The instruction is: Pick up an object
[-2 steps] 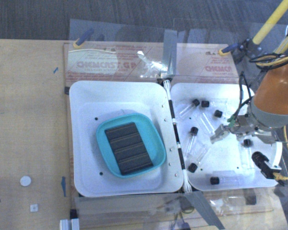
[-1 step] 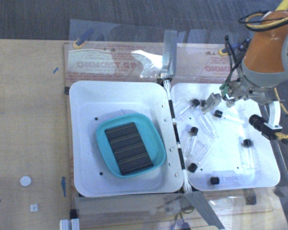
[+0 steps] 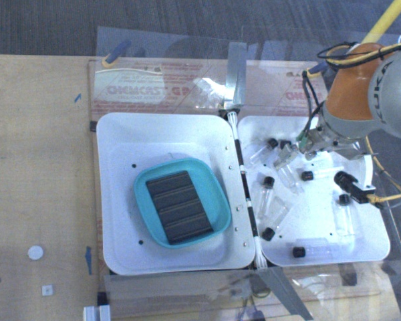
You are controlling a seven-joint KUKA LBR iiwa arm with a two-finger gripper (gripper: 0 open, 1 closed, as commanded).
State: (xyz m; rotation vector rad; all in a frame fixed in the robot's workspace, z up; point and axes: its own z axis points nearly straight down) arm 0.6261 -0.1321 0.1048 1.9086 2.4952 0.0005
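The right bin holds several clear plastic vials with black caps, among them one at the centre left, one near the front edge and one at the right. My gripper hangs low over the bin's back part, under the orange wrist band. Its tip sits among the vials at the back. The wrist hides the fingers.
The left bin holds a teal tray with a dark ribbed block lying in it. A metal divider stands behind the seam between the bins. Cables trail along the right bin's right rim.
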